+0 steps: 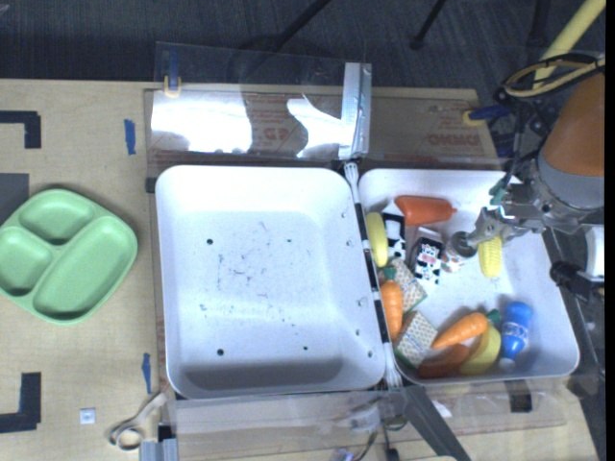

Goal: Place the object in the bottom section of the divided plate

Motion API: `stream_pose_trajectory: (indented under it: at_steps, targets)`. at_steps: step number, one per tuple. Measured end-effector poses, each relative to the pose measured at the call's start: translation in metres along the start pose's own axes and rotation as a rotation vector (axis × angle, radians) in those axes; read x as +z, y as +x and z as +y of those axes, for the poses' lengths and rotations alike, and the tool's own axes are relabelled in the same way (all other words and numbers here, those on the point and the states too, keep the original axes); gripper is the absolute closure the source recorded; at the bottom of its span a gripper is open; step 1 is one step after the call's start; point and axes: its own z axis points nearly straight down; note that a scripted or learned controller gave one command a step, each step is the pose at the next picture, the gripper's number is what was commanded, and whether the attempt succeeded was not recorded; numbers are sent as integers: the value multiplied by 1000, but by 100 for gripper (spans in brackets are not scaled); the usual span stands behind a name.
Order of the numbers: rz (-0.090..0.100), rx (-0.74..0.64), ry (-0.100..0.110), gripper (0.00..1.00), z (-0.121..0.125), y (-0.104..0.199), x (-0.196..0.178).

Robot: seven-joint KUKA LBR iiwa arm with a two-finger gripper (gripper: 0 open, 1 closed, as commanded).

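The green divided plate lies on the bench at the far left, outside both bins; its large bottom section faces the lower right. My gripper hangs low over the right bin, near the bin's upper right. A small yellow corn cob lies just below and right of it, and a black-and-white cow toy lies to its left. Whether the gripper touches either one is hidden by the wrist.
The right bin also holds an orange sausage shape, a banana, two carrots, a blue bottle and cracker-like pieces. The left bin sits between the plate and the gripper.
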Motion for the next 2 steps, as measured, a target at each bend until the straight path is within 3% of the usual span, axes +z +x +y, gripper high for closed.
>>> stream_pose_trajectory:
  at_steps: [1, 2]
  targets:
    - [0, -164, -3, 100, 41, 77, -7]
    - [1, -177, -2, 100, 71, 182, -34]
